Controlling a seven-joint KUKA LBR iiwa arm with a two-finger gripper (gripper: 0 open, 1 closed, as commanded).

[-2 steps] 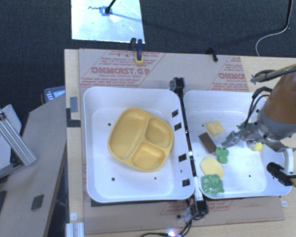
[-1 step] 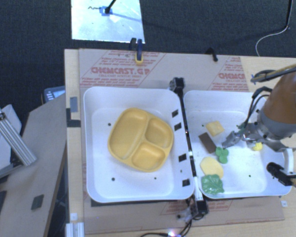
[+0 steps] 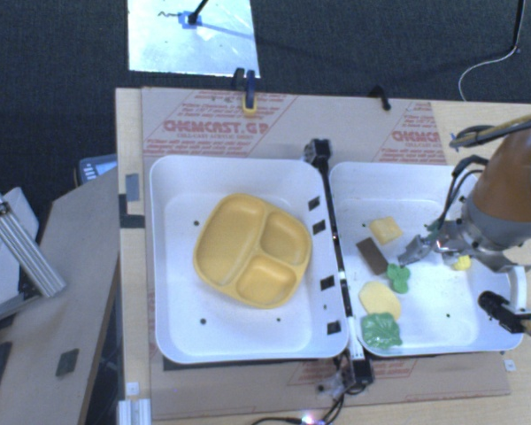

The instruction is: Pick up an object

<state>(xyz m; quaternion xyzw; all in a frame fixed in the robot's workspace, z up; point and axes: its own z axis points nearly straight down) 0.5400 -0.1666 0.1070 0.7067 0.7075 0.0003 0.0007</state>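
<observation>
My gripper (image 3: pixel 429 246) hangs low over the middle of the right bin (image 3: pixel 425 184), at the end of the orange-banded arm coming in from the right. Several small items lie in this bin. A pale yellow block (image 3: pixel 385 229) and a brown flat piece (image 3: pixel 370 255) sit just left of the gripper. A small green piece (image 3: pixel 398 278) lies below and left of it, close to its tip. A yellow oval (image 3: pixel 380 299) and a green leafy item (image 3: pixel 380 330) rest nearer the front edge. A tiny yellow bit (image 3: pixel 461 261) sits under the wrist.
The left bin (image 3: pixel 173 326) holds a yellow three-compartment tray (image 3: pixel 252 249), tilted. A black divider with clips (image 3: pixel 329 237) runs between the bins. A black part of the arm (image 3: pixel 500 311) sits at the right bin's front right corner.
</observation>
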